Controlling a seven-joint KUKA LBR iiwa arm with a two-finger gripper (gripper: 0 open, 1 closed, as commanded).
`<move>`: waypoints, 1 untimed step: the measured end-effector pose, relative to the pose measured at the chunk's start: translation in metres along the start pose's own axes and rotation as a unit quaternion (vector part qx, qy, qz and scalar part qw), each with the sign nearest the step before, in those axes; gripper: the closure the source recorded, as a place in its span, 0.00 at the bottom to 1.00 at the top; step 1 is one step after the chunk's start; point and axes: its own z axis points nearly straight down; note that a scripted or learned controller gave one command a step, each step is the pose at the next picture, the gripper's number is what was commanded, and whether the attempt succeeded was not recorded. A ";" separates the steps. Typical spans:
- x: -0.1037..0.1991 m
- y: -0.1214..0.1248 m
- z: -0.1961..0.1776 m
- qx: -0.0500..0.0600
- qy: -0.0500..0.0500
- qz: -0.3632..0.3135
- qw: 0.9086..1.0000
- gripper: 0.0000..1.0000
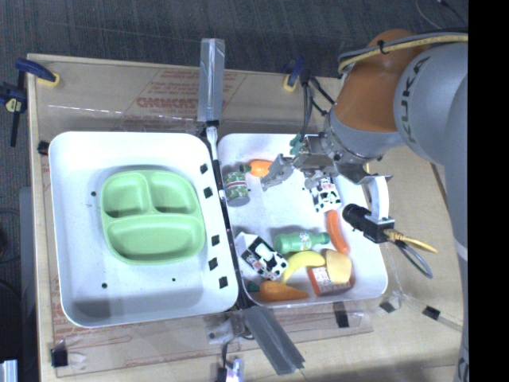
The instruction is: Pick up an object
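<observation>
My gripper (297,178) hangs over the back half of the right bin (374,281), open, with bare bin floor between its fingers. Its left finger (275,172) ends just right of a small orange fruit (259,166). A black-and-white spotted toy (323,195) sits by the right finger. A small tin can (235,185) stands at the bin's left wall. Toward the front lie a green bottle (301,239), a red-orange chili (336,231), a banana (299,264), a carrot (281,291), a second spotted toy (265,259) and a yellow and red block (332,273).
The left bin (71,293) holds a green divided plate (153,216). A raised divider (216,213) runs between the two bins. The arm's grey and orange body (398,94) looms over the right bin's back right corner.
</observation>
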 end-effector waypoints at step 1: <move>-0.075 0.030 0.006 -0.002 -0.001 -0.091 0.996 0.00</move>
